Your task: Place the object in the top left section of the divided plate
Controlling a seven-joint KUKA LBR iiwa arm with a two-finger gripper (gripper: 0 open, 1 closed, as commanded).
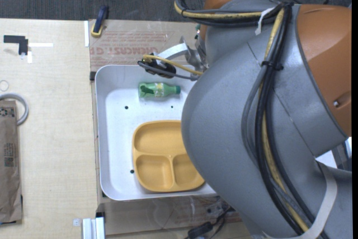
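A yellow divided plate lies in the lower part of the white bin, and the arm covers its right side. A green bottle lies on its side on the bin floor, just above the plate. The big grey arm fills the right half of the camera view. Its wrist end sits over the bin's top edge, just above and to the right of the bottle, with black and yellow cables looping beside it. Nothing visible shows the bottle being held.
A cardboard sheet lies behind the bin, with a blue and yellow tool at its top left. The wooden bench stretches to the left. A brown packet lies at the bench's left edge.
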